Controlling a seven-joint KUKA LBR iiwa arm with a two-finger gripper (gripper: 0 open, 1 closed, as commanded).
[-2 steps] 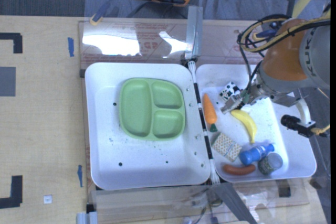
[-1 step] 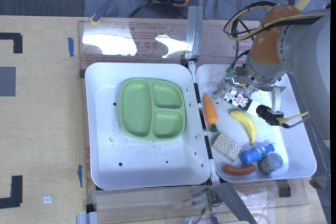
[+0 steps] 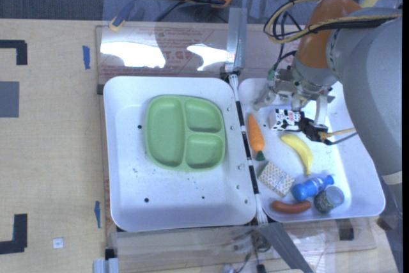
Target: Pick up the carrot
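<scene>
The carrot (image 3: 255,132) is orange with a green stub at its near end. It lies lengthwise against the left wall of the right bin (image 3: 365,171). My gripper (image 3: 292,107) hangs over the far part of that bin, to the right of the carrot and a little beyond it, apart from it. The grey arm with its orange band (image 3: 324,29) comes down from the upper right and hides the bin's far right corner.
A banana (image 3: 300,149), a patterned packet (image 3: 275,177), a blue bottle (image 3: 312,187), a grey can (image 3: 329,199) and a sausage (image 3: 291,206) lie in the right bin, nearer than the carrot. The left bin (image 3: 128,188) holds a green divided plate (image 3: 185,131).
</scene>
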